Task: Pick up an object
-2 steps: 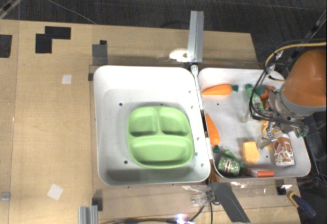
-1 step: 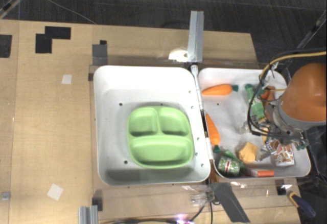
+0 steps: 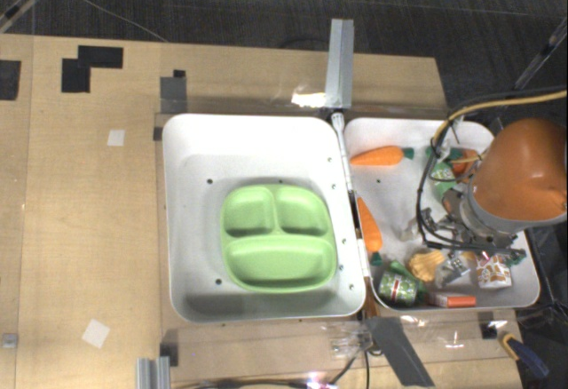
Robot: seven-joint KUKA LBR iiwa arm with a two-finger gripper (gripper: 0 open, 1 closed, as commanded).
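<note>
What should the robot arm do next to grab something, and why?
Probably go straight down a little. The arm hangs over the right bin, above a pile of small things near the bin's front: a green can, a yellow piece, a packet. Nothing looks lifted yet, and the arm's own body covers the spot under it.

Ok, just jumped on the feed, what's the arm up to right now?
The arm is reaching down into the right bin, over a clutter of small items: two carrots, a green can and some packets. Its wrist hides the gripper, so a grasp can't be confirmed. The left bin holds a green divided tray, untouched.
</note>
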